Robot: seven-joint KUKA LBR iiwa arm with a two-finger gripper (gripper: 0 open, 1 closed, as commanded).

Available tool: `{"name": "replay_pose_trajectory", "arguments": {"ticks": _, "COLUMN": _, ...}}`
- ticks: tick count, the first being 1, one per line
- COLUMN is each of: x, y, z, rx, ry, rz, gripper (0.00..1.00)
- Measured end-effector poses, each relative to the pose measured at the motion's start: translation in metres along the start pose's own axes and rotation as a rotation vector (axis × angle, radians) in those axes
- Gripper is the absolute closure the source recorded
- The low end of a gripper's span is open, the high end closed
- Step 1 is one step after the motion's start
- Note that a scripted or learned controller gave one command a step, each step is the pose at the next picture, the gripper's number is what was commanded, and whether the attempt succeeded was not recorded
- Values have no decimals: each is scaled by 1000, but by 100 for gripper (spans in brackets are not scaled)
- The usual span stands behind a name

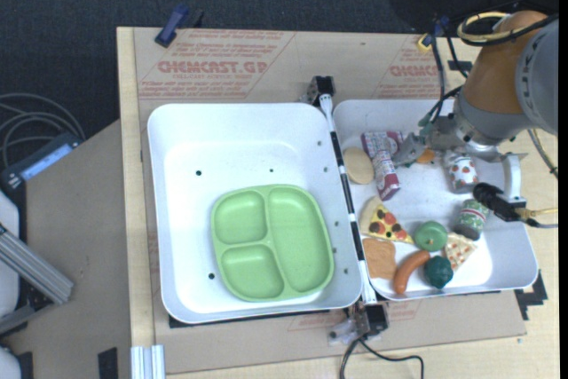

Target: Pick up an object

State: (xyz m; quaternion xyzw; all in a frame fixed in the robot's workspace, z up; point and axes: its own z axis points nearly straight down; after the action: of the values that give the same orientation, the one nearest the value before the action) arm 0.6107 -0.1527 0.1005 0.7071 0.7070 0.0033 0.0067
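Two shallow white bins are sitting side by side on the tabletop (222, 67), and the gripper (417, 146) is reaching low into the upper part of the right bin (524, 266); its opening cannot be told. It is hanging just beside the red-and-white packet (383, 162), probably the nearest candidate, while toy foods are lying clustered near that bin's lower edge. The green divided tray (271, 241) is occupying the left bin (177, 146), well apart.

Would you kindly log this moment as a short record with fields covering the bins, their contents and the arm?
left bin: shallow white bin holding a green three-compartment plastic plate
right bin: shallow white bin holding toy food, including a pizza slice, a green apple and an orange sausage
arm: grey and orange, over the right bin's far side
gripper: beside a red-and-white packet
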Motion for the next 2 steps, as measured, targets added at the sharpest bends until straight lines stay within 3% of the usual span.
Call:
{"name": "replay_pose_trajectory", "arguments": {"ticks": 1, "x": -50, "y": 38, "z": 16, "rx": 13, "ry": 3, "rz": 0, "gripper": 0}}
{"name": "replay_pose_trajectory", "arguments": {"ticks": 2, "x": -62, "y": 42, "z": 16, "rx": 16, "ry": 13, "rz": -4, "gripper": 0}}
